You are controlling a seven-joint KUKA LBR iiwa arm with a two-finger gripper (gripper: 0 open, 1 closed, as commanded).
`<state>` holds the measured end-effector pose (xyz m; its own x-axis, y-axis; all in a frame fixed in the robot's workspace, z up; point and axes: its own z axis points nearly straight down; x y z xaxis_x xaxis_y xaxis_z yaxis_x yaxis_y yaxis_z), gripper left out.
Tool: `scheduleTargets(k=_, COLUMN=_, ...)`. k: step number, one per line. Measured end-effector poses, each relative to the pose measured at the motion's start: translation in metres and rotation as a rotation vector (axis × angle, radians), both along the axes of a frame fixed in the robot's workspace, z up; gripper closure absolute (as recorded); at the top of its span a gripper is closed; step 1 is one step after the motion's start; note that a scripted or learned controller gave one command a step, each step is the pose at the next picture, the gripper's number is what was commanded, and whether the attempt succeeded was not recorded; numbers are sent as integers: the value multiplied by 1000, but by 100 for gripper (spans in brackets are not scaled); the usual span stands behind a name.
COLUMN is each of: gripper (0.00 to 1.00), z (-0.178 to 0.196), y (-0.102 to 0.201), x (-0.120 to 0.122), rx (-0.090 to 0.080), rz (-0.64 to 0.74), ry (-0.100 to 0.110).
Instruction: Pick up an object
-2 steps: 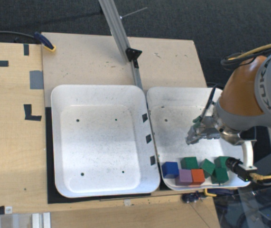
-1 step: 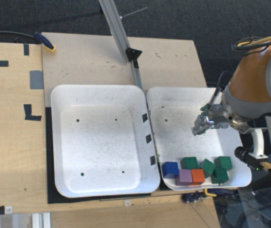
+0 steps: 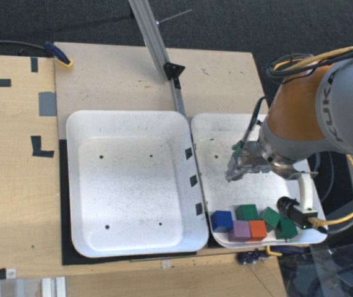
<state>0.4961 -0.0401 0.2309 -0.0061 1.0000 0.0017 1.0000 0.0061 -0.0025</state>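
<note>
Blocks crowd the right bin's (image 3: 216, 129) near edge: blue (image 3: 222, 219), purple (image 3: 242, 229), orange (image 3: 258, 229), and three green ones (image 3: 246, 212), (image 3: 271, 216), (image 3: 285, 229). Farther in, the gripper (image 3: 234, 171) hangs over bare floor mid-bin, well apart from them; whether its jaws are apart, I cannot tell. The left bin (image 3: 77, 129) offers wide open room.
</note>
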Motion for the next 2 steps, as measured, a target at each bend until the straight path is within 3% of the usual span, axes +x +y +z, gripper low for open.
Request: scheduleTargets(k=2, gripper=100, z=2, y=105, x=-9, rx=0, rz=0, ry=1)
